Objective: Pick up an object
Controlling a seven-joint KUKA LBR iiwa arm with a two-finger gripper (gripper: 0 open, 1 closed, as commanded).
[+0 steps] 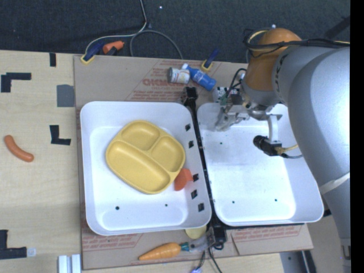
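In the camera view you see two white bins side by side: the left bin [91,169] holds a yellow divided plate [145,155], lying flat with its long axis running from upper left to lower right. A small orange-red piece [182,179] sits touching the plate's lower right edge, too small for you to read a direction from. The gripper [223,118] is down at the upper left corner of the right bin [256,206], just across the divider from the plate; its fingers are blurred against the white floor, so you cannot tell whether they are spread or pressed together, and nothing is visibly between them. The plate and orange-red piece lie to the gripper's left and lower in the view, apart from it. Outside the bins, note a carrot [161,251] on the cardboard below the left bin, pointing left, and an orange sausage [18,148] at far left.
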